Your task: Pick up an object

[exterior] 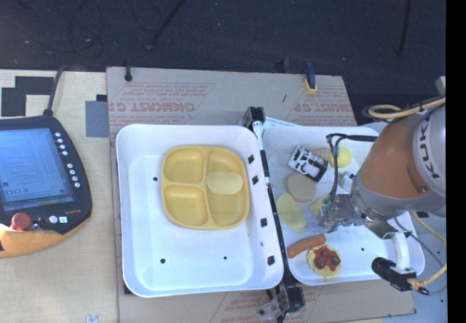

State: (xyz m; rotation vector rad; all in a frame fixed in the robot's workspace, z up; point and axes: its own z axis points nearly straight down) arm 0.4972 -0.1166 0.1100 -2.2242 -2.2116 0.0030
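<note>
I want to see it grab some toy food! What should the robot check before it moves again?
1. Food within reach: ok. A hot dog, a small pizza and pale round pieces lie in the right bin.
2. Gripper over that bin: ok, low among the food.
3. Jaws open or shut: cannot tell.
4. Anything already held: cannot tell.
5. Crowding: not ok, the pieces lie close together.
6. Yellow divided plate in the left bin: ok, apart from the arm.

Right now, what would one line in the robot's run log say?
arm: over right bin | gripper: low among food items | hot dog: lying in bin | yellow plate: left bin
</note>
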